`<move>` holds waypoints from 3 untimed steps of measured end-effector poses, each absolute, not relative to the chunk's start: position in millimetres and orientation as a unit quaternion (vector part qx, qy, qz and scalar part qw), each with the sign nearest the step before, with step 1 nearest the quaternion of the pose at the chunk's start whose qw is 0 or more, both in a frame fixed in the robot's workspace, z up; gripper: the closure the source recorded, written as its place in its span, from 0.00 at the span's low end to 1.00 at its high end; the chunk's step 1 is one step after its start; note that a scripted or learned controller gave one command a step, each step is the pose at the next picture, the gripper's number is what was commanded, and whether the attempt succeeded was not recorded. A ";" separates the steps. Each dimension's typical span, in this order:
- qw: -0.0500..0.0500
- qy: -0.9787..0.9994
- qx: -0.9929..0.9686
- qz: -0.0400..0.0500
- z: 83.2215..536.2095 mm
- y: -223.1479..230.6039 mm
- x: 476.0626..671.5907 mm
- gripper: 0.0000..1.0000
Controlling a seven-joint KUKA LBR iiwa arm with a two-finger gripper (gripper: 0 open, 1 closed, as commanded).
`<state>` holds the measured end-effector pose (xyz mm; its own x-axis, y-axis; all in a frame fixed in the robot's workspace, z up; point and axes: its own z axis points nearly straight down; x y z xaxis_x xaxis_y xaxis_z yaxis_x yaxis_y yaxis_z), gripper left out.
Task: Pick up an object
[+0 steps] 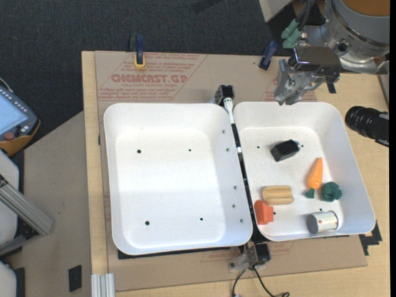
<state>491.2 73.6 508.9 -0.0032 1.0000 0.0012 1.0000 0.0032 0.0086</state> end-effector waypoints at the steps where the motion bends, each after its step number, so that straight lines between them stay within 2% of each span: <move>1: -0.004 0.708 0.706 -0.005 388.4 102.4 487.7 1.00; 2: -0.003 0.706 0.708 -0.005 281.4 94.1 500.2 1.00; 3: 0.002 0.706 0.708 0.002 341.8 75.4 489.9 1.00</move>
